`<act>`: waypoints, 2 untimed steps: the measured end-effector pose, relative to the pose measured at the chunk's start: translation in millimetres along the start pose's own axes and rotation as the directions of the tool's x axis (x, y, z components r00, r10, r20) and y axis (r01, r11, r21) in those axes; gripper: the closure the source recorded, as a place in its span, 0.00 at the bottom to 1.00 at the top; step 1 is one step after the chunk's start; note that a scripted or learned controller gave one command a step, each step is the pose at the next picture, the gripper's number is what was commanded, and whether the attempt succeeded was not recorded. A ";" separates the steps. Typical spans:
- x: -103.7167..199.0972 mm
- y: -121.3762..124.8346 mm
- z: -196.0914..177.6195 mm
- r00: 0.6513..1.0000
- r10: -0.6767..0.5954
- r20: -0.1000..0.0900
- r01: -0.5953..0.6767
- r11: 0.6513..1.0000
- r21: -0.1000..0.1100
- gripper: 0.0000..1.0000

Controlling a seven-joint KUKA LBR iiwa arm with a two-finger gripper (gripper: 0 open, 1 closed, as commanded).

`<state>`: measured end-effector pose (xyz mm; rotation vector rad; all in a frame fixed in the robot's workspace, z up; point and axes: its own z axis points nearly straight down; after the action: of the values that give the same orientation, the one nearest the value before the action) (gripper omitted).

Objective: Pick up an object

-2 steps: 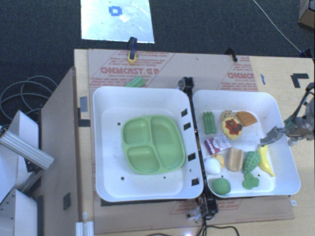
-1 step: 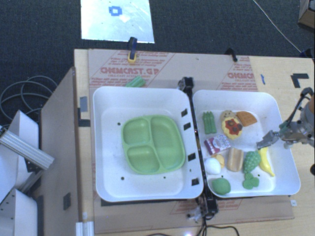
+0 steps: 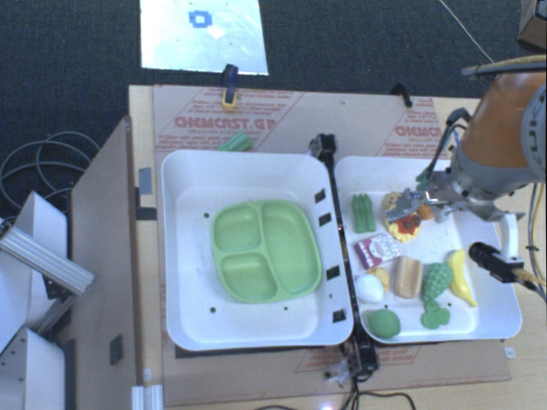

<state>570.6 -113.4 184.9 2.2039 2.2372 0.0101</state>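
The yellow-and-red toy food (image 3: 403,214) in the right bin (image 3: 500,319) sits just under the gripper (image 3: 408,208), whose finger state I cannot tell, so the reach seems underway; next comes a firm close and lift.

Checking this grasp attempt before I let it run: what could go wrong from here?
1. The toy food in the right bin is crowded: the gripper sits at the pizza slice, close to the green beans and the red-and-white packet, so it may nudge a neighbour or catch two.
2. The pizza slice looks flat, so the fingers may slip off it.
3. The arm covers part of the bin, hiding the contact.
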 end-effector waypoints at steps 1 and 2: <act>-19.5 -87.3 -21.0 1.000 0.018 0.004 -0.018 1.000 0.007 0.00; 33.4 -63.3 92.8 1.000 0.007 0.000 -0.007 1.000 0.012 0.00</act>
<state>507.3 -80.6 91.9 2.2179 2.2353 -0.0031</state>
